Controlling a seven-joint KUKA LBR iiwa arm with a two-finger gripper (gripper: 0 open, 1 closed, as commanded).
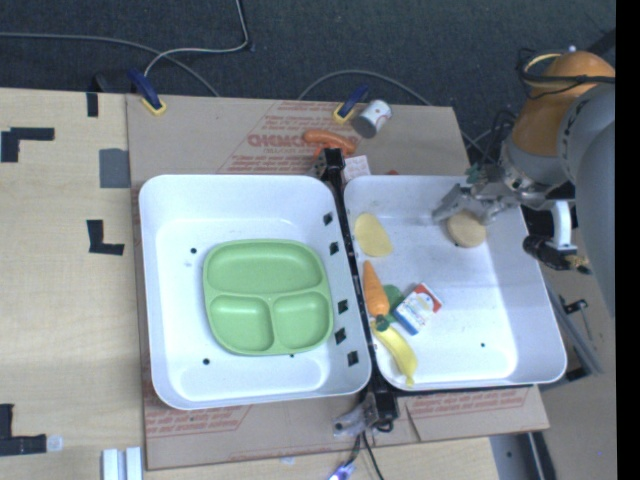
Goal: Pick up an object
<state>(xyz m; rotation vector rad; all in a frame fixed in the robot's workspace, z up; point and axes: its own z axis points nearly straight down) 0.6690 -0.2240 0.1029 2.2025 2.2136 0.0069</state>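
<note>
One round tan potato-like lump (466,231) sits near the far right of my right white bin (500,358). My gripper (468,206) spreads open just above it, touching nothing I can confirm. Beside lie one carrot (374,290), one banana (397,352), one green divided plate (267,297).

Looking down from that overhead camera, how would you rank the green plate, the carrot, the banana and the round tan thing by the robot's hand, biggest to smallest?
1. Green plate, by far the largest.
2. Carrot and banana: they look about equally long, so I won't rank them.
3. Round tan thing, shortest but plumper, just under the end effector.
</note>
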